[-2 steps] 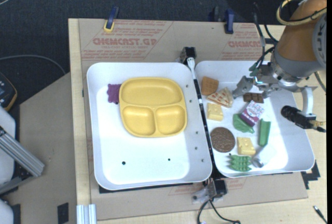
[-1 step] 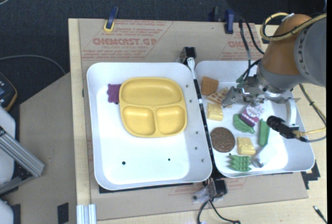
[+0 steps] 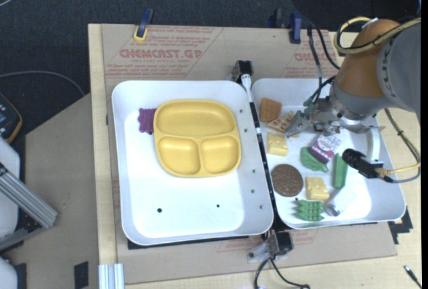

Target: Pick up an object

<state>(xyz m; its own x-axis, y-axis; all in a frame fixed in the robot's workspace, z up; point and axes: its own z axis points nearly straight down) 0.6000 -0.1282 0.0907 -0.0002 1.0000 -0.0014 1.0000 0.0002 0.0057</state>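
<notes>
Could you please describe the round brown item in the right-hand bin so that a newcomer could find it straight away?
Start at the right bin, the one crowded with small toy foods. Look along its left wall, about halfway down, below the pale yellow cheese cube. There lies the brown cookie, a flat dark disc: the one round, dark brown piece among green, yellow and tan neighbours.

A yellow divided tray [image 3: 197, 136] is sitting in the left bin [image 3: 194, 217], a purple scrap [image 3: 146, 120] touching its left edge. Blue clamps [image 3: 142, 25] are gripping the bench's far edge.
</notes>
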